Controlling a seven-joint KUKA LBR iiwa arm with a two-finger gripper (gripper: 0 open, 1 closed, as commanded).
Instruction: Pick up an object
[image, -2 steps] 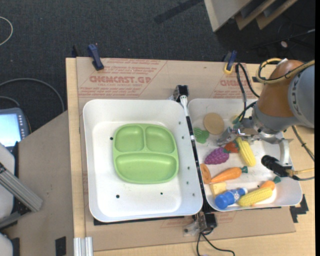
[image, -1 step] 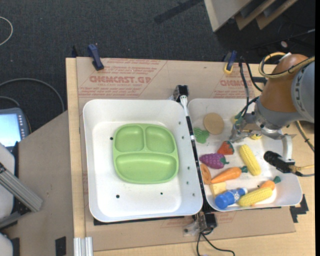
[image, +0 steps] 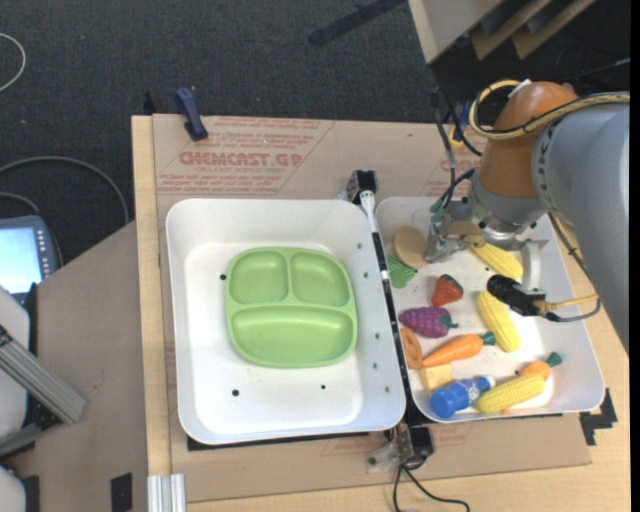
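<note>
The gripper (image: 447, 240) hangs low in the right bin (image: 590, 375) beside a tan disc (image: 409, 243); its state cannot be told. A green divided plate (image: 291, 305) lies in the left bin (image: 190, 330).

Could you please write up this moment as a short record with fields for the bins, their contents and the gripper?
left bin: holds a green divided plate
right bin: toy food, including a strawberry, purple grapes, a carrot, corn cobs, a blue bottle
gripper: low over the back of the right bin, beside a tan round piece
grasp: not visible from this angle
</note>
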